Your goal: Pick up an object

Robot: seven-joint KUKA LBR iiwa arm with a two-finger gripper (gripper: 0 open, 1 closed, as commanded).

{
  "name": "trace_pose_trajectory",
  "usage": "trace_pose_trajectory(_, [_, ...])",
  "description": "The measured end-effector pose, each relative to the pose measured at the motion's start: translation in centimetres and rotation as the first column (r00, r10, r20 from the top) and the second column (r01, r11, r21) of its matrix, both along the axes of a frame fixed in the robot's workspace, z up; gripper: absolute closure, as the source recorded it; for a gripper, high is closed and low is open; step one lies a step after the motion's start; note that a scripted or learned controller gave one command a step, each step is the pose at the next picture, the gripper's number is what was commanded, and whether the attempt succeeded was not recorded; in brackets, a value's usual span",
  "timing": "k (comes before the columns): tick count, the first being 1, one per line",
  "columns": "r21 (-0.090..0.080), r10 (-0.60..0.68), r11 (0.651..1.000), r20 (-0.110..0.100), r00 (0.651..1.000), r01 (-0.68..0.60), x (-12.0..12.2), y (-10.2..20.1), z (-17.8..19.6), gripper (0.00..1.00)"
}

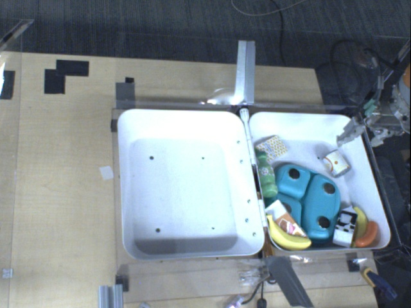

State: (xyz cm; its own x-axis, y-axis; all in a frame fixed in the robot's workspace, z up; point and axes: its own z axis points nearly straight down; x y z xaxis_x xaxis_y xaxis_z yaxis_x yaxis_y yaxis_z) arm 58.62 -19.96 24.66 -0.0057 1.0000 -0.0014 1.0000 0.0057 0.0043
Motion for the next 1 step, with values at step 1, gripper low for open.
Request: trace_pose_trajectory(1, [0.001,-0.015,1.0,-0.002,1.0,0.015,3.14,-0.48,-13.2,0.0])
